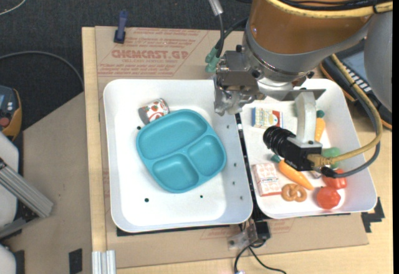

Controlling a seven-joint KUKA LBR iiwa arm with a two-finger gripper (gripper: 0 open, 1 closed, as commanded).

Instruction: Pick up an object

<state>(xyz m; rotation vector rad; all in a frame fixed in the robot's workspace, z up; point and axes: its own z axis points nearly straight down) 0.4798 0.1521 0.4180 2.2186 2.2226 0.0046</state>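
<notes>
floor: dark carpet (56, 11) around the bench, with loose cables lying on it.
bench: a brown board (156, 48) with red print along its far edge; a small blue clip (120, 27) sits at its far left corner.
bins: the left bin (115, 142) and right bin (349, 114), both white and shallow, stand side by side on the board with their inner edges touching.
arm: the grey and orange arm (312, 5) hangs over the far edge of the right bin.
gripper (225, 104): above the shared edge of the two bins, near their far end; open or closed, cannot tell. nothing is seen held in it.
teal plate (181, 151): three compartments, lying flat in the middle of the left bin, turned at an angle to the bin's edges.
small can (154, 111): red and white pattern, on its side, touching the plate's far left rim.
small carton (267, 118): white with blue and orange, near the right bin's far left corner, just beside the gripper.
pink box (267, 179): by the right bin's left edge, toward the near side.
carrot (294, 174): orange, lying aslant just right of the pink box.
pretzel (294, 192): near the right bin's near edge, just beside the carrot's tip.
red fruit (329, 198): at the right bin's near right corner.
orange-yellow piece (320, 126): toward the right bin's right edge; what it is cannot be told.
</notes>
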